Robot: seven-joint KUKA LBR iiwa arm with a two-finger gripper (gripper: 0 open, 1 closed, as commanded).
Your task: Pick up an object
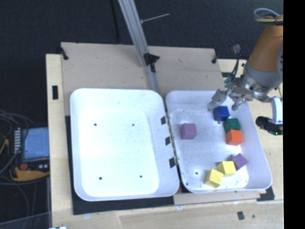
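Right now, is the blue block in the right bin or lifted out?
In the bin. The blue block sits on the right bin's floor, just below the tool, beside the green block.

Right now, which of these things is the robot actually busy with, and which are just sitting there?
In play:
gripper
blue block just under it
right bin

Lying about:
left bin
pink block
green block
orange block
purple block
two yellow blocks

A small blue cube [221, 113] lies flat in the right white bin [200, 142]. It sits at the bin's one o'clock corner, touching a green cube [232, 124].
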